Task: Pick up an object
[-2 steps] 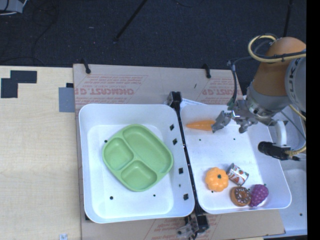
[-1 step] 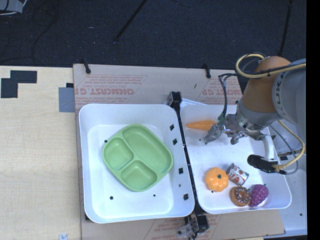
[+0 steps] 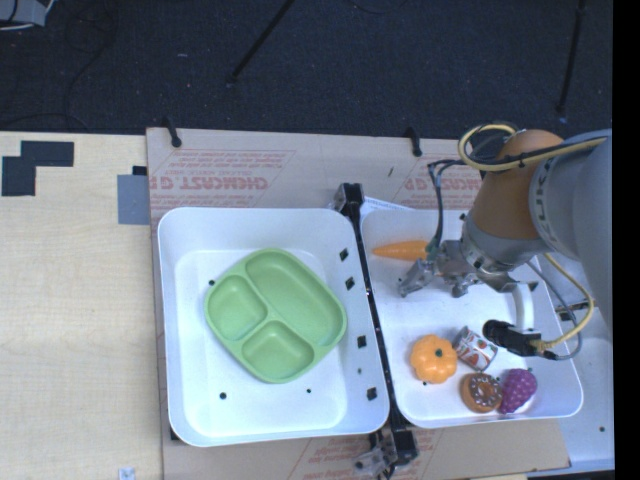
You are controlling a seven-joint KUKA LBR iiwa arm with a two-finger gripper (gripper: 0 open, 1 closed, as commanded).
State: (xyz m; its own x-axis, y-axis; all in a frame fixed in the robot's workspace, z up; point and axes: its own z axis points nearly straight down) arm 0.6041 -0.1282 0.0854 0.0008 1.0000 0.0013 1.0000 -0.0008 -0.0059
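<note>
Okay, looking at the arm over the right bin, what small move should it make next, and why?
Probably lower the gripper a little toward the carrot. The gripper hangs in the right bin just beside the carrot's thick end, with nothing seen between its fingers, while the pumpkin and other toys lie farther off.
</note>
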